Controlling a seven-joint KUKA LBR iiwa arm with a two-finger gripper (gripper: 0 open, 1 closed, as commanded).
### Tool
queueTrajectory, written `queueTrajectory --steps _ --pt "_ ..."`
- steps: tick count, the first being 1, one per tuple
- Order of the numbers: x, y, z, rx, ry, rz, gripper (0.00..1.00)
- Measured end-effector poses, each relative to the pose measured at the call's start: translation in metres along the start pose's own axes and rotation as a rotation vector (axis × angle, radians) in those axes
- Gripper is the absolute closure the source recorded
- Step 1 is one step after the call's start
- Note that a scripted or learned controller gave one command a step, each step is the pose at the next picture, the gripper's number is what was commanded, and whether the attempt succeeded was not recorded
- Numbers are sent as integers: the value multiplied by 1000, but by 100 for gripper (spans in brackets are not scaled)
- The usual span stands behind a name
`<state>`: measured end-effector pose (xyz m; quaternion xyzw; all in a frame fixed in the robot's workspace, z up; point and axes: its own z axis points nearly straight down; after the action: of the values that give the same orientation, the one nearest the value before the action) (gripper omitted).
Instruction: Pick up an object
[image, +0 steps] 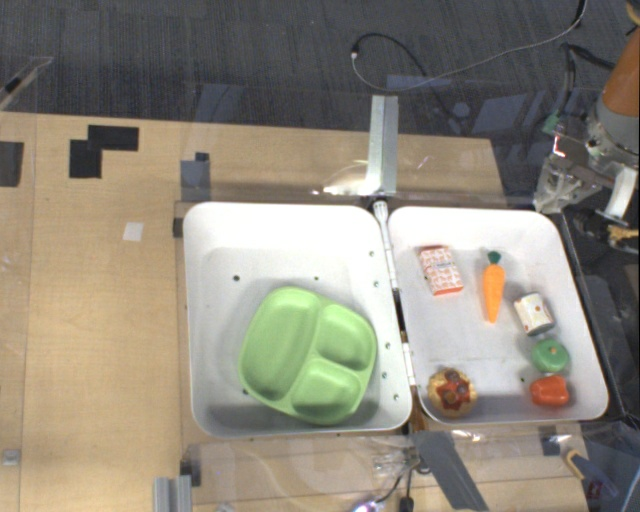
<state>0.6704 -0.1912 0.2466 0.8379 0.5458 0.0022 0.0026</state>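
- Carrot (493, 288): orange toy with a green top, lying lengthwise in the upper middle of the right bin (470, 340). It is the reference for everything below.
- Small box (440, 270): pink and white, flat on the bin floor just left of the carrot and apart from it.
- Short white can (533, 313): on its side just right of the carrot's lower tip, not touching it.
- Green round piece (549, 355): below and right of the carrot, beyond the can, close to the bin's right wall.
- Red piece (549, 391): farther below and right of the carrot, right beside the green round piece, in the bin's near right corner.
- Brown and red round item (451, 391): below and slightly left of the carrot, near the bin's front wall.
- Green divided plate (308, 353): well left of the carrot, across the wall between the bins, resting tilted in the left bin (200, 300).
- Gripper (590, 180): above and right of the carrot, outside the right bin's far right corner, well apart from every object. Nothing can be seen in its grasp, and I cannot tell whether it is open or closed.
- Arm (622, 95): its orange band sits farther up and right of the carrot, at the picture's edge.
- Black cable (400, 55): loops across the dark floor far above the carrot.
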Motion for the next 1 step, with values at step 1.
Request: queueTrajectory --steps 1 --pt "11 -5 18 2 0 177 100"
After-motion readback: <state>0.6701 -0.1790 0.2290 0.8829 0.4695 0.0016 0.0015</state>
